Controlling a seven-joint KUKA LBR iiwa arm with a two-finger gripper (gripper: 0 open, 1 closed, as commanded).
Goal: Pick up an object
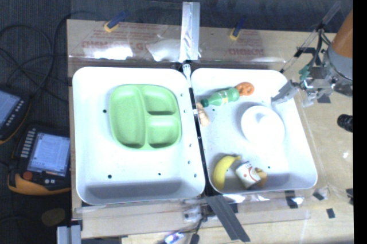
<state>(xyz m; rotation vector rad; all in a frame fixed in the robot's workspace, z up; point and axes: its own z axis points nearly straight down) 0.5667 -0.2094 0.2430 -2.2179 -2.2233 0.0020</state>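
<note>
Green bottle [220,97]: lay in the right bin [298,139] near its far wall, long axis running left-right, slightly tilted, an orange piece [245,88] at its right end.
Gripper [287,92]: hung over the bin's far right corner; whether released or clenched, cannot tell.
Relation: bottle lay left of the gripper, apart.
Neighbours: white bowl [262,124], banana [225,169].

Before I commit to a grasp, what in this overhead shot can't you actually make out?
- gripper: too small and blurred to read its finger state, camera view.
- Arm: cut off by the right edge.
- small white object beside the banana: too blurred to identify.
- item at the bin divider: too small to identify.
</note>
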